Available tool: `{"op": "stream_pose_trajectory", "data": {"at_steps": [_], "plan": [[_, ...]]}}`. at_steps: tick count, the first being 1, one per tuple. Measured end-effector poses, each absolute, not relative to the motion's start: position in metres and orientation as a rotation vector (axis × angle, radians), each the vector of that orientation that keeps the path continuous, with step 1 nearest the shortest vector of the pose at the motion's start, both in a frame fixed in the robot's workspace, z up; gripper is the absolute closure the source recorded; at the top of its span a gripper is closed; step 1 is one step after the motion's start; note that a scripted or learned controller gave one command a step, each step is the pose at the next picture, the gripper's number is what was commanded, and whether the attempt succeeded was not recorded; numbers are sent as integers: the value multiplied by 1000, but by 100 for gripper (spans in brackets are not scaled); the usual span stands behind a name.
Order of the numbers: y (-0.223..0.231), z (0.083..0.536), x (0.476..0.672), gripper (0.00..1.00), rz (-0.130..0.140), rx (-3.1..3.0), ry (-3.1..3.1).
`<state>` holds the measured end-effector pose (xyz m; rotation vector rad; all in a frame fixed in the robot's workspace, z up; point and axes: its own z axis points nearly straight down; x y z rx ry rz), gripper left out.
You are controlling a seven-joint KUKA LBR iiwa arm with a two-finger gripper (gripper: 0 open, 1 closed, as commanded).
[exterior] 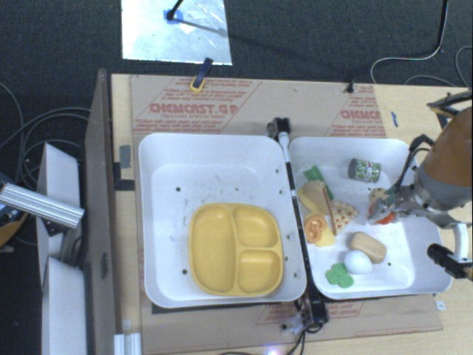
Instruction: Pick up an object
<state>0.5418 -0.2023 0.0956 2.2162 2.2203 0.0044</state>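
Over the right bin (421, 279), the arm reaches in from the right with its jaws (384, 213) low among the toy food, near a small orange-red piece (383, 217) by the cracker (343, 214); I cannot tell whether they are wide, narrow or holding anything. Likely targets all lie loose in this bin, probably so any one can be grabbed: one green can (364, 170), one white egg (358, 262), one tan bread roll (368, 246), one green leafy piece (339, 275), one orange ring (315, 229), one yellow wedge (315, 196). One yellow divided tray (236, 248) sits alone in the left bin (170, 161); two bins rest on the desk (310, 98).
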Motion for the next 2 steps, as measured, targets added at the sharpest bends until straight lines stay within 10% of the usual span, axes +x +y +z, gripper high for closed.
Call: {"op": "stream_pose_trajectory", "data": {"at_steps": [1, 2], "plan": [[-105, 86, 586, 100, 9, 2204, 2232], [-42, 191, 580, 100, 13, 2206, 2230]]}}
